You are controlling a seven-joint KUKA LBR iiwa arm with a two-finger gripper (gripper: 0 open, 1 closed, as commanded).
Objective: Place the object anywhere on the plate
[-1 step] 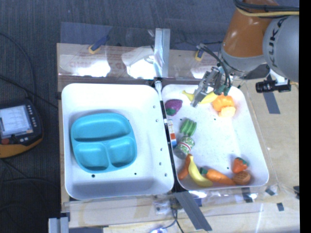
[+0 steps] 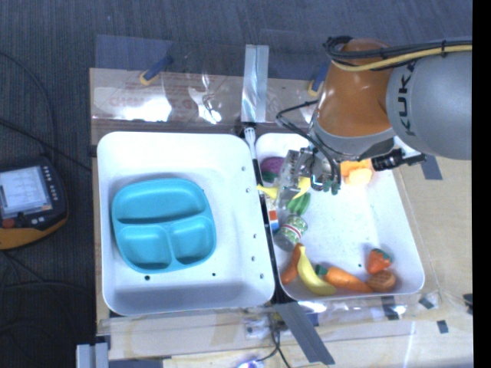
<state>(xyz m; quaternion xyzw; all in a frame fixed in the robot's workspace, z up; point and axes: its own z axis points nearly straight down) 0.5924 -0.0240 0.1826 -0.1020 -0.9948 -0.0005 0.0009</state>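
A blue divided plate [image 2: 163, 222] lies in the left bin [image 2: 138, 148]. My gripper [image 2: 298, 184] hangs over the upper left part of the right bin [image 2: 399, 228], just above a small cluster of toy food. Under and beside it lie a green vegetable [image 2: 299, 203], a yellow piece [image 2: 270, 192] and a purple item [image 2: 271, 165]. A small can [image 2: 290, 231] lies just below the gripper. Nothing shows clearly between the fingers.
Along the right bin's front lie a banana [image 2: 311, 274], a carrot [image 2: 345, 277], a strawberry [image 2: 377, 260] and a brown item [image 2: 383, 280]. An orange block [image 2: 357, 172] sits beside the wrist. A handheld controller [image 2: 27, 198] rests left of the bench.
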